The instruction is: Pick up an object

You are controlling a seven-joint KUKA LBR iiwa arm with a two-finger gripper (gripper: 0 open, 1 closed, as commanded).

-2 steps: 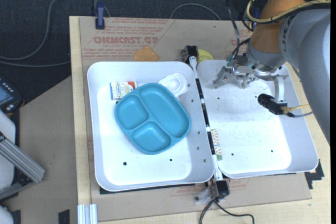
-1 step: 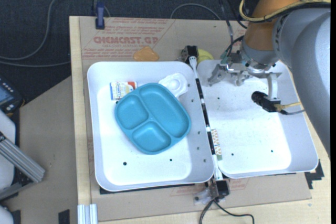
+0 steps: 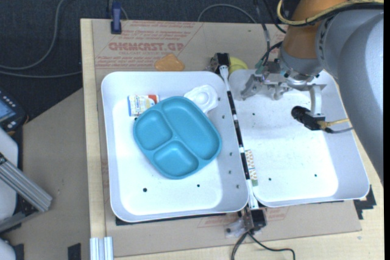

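The end effector [image 3: 268, 83] hovers over the right bin [image 3: 292, 161], grip state unclear, and should travel left toward the blue tray [image 3: 177, 137] in the left bin [image 3: 122, 179] and seize its rim.

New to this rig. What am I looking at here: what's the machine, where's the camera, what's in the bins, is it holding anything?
One camera, fixed above the bench, looks down at a slant. The grey machine with the orange band is a robot arm reaching in from the right; its gripper hangs over the far end of the right bin. I see nothing held in it.

The left bin holds a blue divided plate, with a small white piece and a small printed packet at its far edge. On the board behind the bins lie an orange item and a yellow one.
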